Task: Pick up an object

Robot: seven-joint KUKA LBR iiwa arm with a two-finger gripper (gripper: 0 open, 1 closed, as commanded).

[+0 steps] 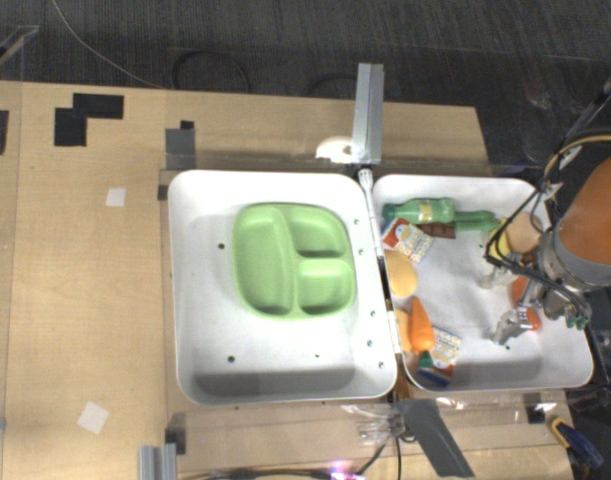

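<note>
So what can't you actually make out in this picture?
- Gripper, camera view: too small and blurred to judge its state or whether it holds anything.
- Arm: cut off by the right edge.
- Small packets in the right bin: labels too small to read.
- Orange item by the divider: partly overlapped by neighbours, identity unclear.

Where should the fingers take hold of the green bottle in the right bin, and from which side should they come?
Grip the green bottle across its thick body, coming straight down from above. It lies on its side along the far wall of the right bin, its narrower dark end pointing right. The body is the widest, roundest part. That wall is close behind it, so a sideways approach looks cramped.
</note>
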